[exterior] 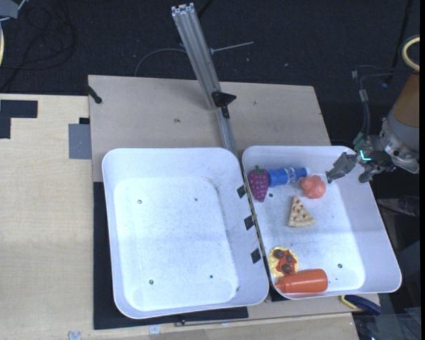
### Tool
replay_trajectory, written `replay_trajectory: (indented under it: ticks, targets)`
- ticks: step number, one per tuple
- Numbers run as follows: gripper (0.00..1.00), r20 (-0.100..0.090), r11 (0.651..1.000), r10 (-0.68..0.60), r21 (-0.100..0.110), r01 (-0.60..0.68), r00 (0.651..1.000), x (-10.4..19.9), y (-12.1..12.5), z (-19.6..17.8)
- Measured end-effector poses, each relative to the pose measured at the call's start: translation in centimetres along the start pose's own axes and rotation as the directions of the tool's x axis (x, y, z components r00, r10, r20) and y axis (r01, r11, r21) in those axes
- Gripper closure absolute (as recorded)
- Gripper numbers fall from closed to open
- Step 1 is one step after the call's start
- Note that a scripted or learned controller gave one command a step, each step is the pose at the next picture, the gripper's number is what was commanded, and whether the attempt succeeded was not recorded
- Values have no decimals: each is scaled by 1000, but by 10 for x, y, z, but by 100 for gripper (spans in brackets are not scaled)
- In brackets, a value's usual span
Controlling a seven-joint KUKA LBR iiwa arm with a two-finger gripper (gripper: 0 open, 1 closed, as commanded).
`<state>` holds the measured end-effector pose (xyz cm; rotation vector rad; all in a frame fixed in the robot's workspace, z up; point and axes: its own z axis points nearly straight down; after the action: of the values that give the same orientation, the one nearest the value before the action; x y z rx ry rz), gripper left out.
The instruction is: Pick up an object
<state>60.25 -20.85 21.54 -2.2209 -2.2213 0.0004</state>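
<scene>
While the gripper (pixel 355 167) hovers at the right bin's (pixel 354 257) upper right rim with its fingers spread wide and holding nothing, the nearest toy is the red ball (pixel 312 186), beside the blue bottle (pixel 287 175); it should descend straight over the ball and close evenly.

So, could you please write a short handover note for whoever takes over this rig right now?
Gripper: open, holding nothing, above the right bin's upper right edge.
In the right bin: purple grape bunch, blue bottle, and red-orange ball near the top; pizza slice mid-bin; a yellow toy with dark toppings and red sausage at the near edge.
Left bin beside it.
Done: no object picked up yet.
Left: choose an object, descend, grasp, lift.
</scene>
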Motion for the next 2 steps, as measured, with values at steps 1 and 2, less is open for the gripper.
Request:
replay_trajectory:
  ticks: [1,2]
  targets:
    - [0,0,1000,0,0,0,1000,0,0,0]
    - [0,-1,1000,0,3,0,1000,0,-7,45]
